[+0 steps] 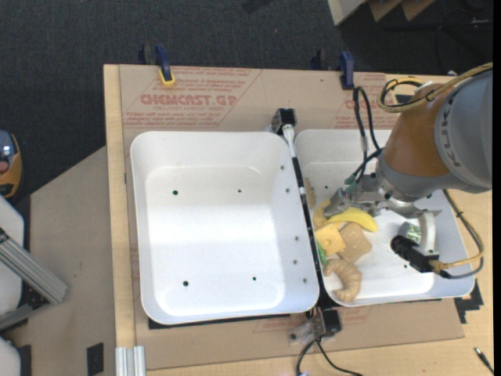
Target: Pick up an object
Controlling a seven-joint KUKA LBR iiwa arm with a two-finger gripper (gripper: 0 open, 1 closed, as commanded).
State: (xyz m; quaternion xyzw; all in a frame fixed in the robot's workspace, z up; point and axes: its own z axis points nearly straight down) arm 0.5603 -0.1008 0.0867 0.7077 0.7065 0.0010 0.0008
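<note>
Clearly nothing is lifted yet. Reaching from the right, the arm (438, 139) has its claw (342, 204) low in the right bin (329, 149), just above a banana (354, 218). Whether the claw is apart or together, I cannot tell. A tan block (354, 245) and a curled toy (345, 276) lie nearer. The left bin (156, 151) sits alongside on the counter (125, 100). Grasping and raising remain.

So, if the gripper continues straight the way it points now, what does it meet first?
Most likely the banana: the gripper points down and left into the right bin, just above the pile. Depth is unclear from this view.
</note>
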